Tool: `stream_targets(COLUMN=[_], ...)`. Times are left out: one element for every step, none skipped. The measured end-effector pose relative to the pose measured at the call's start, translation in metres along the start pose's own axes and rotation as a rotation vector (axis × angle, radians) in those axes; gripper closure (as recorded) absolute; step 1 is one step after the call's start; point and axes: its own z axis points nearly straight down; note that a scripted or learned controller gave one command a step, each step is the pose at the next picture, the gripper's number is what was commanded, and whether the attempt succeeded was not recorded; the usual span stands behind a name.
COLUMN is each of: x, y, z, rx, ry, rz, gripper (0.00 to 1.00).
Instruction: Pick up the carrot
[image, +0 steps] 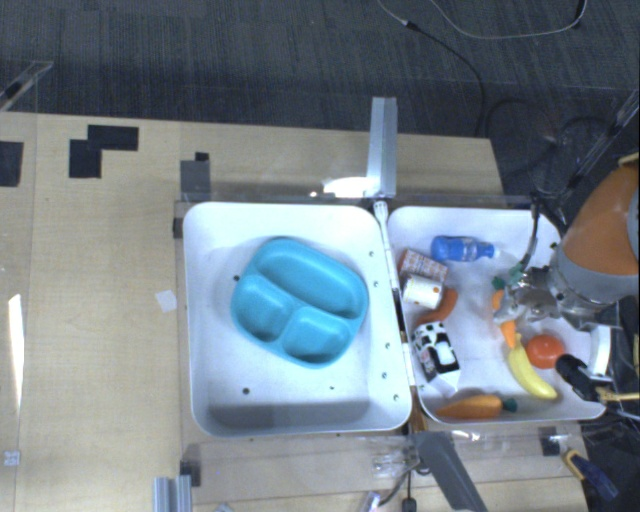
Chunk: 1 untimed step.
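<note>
At far left, left bin (200, 300): white, shallow, and it holds one blue divided plate (298, 300) lying flat near its middle.

Right bin (470, 222), left side: small printed box (422, 265); white cup (421, 292) on its side, touching a brown sausage-shaped piece (441, 305); black-and-white item (437, 352), kind uncertain.

Right bin, near wall: carrot (470, 405), orange with a green stub at its right end. It lies flat along the wall, apart from the black-and-white item.

Right bin, far side: blue bottle (462, 248) on its side.

Right bin, right side: gripper (520, 300), low over the bin floor, well apart from the carrot; whether it is spread or pressed together cannot be told. Small orange bits beside it are unidentified. Banana (530, 372) and tomato (545, 348) touch each other.

Handling note: the step in hand appears to be the approach. The gripper should travel toward the near wall, close across the carrot's width at mid-length, and keep clear of the wall and the banana.

Markings: the box print is too small to read, and no other writing is legible.
</note>
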Motion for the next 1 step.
stream_targets(x=[0.0], y=[-0.0001], z=[0.0], rx=[0.0], ry=[0.0], rz=[0.0], gripper=[0.0])
